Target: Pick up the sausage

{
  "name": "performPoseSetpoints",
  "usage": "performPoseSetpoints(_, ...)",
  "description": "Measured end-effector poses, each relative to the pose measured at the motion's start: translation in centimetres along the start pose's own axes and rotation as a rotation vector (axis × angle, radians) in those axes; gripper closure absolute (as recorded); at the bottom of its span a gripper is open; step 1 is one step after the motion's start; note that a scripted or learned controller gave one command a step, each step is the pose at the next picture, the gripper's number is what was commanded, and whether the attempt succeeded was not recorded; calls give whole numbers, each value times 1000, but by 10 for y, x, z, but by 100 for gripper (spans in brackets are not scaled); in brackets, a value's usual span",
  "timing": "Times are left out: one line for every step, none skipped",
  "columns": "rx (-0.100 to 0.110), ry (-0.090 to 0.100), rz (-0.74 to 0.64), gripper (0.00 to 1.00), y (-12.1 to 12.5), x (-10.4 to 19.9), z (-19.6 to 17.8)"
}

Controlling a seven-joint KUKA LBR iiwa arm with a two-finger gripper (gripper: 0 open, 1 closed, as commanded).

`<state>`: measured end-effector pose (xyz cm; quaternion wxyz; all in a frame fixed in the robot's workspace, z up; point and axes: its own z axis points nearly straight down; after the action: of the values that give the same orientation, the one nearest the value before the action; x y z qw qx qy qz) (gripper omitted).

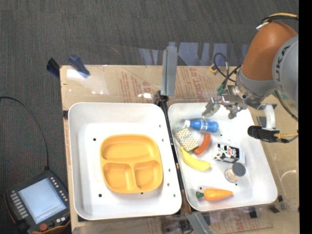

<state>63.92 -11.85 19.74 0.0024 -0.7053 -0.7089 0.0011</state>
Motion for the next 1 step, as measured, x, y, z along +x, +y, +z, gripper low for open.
performPoseSetpoints(-10,-1,9,0,-44,-13,105)
